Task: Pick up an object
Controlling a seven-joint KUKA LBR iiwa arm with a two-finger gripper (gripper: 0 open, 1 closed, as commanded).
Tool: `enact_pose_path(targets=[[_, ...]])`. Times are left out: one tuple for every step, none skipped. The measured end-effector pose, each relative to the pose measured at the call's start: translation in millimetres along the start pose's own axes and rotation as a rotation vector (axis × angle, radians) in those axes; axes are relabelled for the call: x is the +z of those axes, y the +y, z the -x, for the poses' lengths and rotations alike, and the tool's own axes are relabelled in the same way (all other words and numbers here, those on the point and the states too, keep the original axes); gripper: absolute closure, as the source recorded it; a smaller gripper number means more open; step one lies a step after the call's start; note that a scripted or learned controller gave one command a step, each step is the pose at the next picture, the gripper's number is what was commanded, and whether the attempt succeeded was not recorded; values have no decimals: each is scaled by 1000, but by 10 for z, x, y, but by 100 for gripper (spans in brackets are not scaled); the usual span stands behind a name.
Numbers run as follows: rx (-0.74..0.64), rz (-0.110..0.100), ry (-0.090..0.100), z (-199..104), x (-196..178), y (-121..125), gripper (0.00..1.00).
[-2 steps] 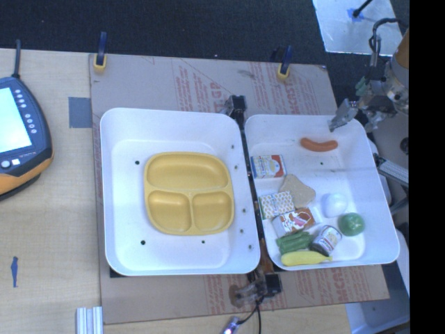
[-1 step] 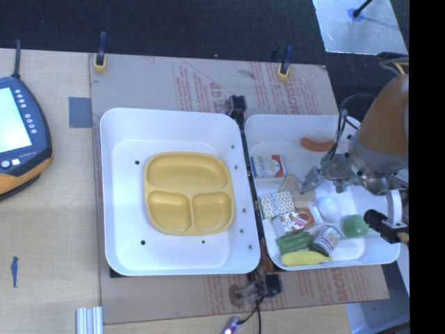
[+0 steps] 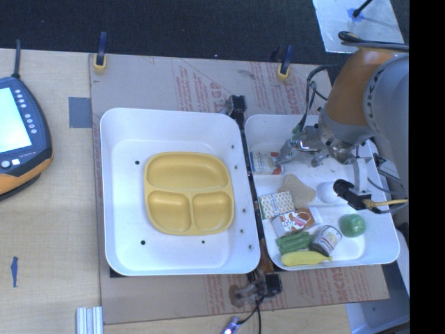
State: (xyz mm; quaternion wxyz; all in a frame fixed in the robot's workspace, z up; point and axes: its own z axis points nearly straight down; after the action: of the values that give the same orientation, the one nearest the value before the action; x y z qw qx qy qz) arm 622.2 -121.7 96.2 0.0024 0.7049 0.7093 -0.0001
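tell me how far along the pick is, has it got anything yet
Done: the arm is over the right bin, with the gripper low near the bin's far end. In hand: nothing visible between its fingers. Left: the grasp and lift itself. The green ball, small can, yellow banana-like piece and patterned packet all lie in the bin. The yellow divided plate sits alone in the left bin.

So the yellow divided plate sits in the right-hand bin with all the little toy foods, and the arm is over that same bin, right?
Not quite. The camera view shows the yellow divided plate alone in the left bin. The little toy foods, such as the green ball and the small can, lie in the right bin, and the arm is indeed over that one.
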Motion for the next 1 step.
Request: enact_pose_path(targets=[[2,-6,2,-274,38,-858,0]])
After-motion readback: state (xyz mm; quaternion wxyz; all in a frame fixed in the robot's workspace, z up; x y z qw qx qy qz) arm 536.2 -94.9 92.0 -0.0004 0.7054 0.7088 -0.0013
